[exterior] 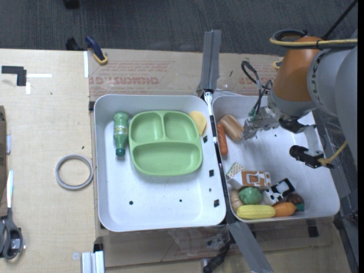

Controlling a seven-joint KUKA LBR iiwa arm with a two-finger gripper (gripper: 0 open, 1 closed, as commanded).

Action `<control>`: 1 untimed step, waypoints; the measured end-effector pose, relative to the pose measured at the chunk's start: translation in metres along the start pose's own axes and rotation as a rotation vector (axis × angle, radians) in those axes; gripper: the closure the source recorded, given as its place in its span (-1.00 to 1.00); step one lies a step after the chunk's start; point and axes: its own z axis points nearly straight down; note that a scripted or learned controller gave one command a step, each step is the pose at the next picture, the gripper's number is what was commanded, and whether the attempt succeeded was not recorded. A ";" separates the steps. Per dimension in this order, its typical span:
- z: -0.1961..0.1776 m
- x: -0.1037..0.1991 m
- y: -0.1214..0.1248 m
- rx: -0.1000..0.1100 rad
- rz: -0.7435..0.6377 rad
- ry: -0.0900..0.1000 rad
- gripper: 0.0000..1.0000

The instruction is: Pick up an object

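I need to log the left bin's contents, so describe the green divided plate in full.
The green divided plate looks like smooth pale green plastic, a rounded rectangle with three compartments: two small ones at the far side and one wide one at the near side. It lies flat, right way up, in the far half of the left bin. A green bottle lies alongside its left edge, and a yellow piece sits at its far right corner.

Tan bread roll (231, 127), lying in right bin (318, 181)
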 end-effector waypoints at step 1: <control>0.000 0.000 0.000 0.000 0.000 0.000 -1.00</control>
